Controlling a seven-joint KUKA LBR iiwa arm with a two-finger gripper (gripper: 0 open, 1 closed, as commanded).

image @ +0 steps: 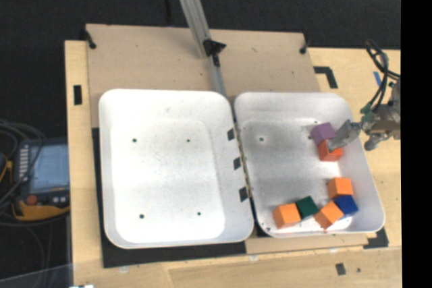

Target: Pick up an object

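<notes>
- Purple block (323,131): lies in the right bin (283,111), toward its far right part, touching or overlapping the red block (330,152) just in front of it.
- End effector (345,133): reaches in over the right rim of the right bin; a grey finger (343,132) slants down to the upper right edge of the red block, just beside the purple block. Whether the fingers are spread or pressed together cannot be told from this slant, and no block is seen between them.
- Lower cluster, near the front right corner of the right bin: an orange block (340,186) with a blue block (345,204) touching it in front; a second orange block (330,214) just left of the blue one; a dark green block (307,206) beside it; a third orange block (287,214) at the left end of the row.
- Left bin (169,165): white, side by side with the right bin (small dark dots mark its floor).
- Tabletop (196,57): light brown board carrying both bins, with dark clips at its far corners.
- Metal strut (191,3): a grey rail slanting from the top of the view down to the gap between the bins.
- Handheld controller (44,175): at the left edge, off the tabletop, with a bluish screen and cables; possibly a teach pendant, though detail is poor.
</notes>
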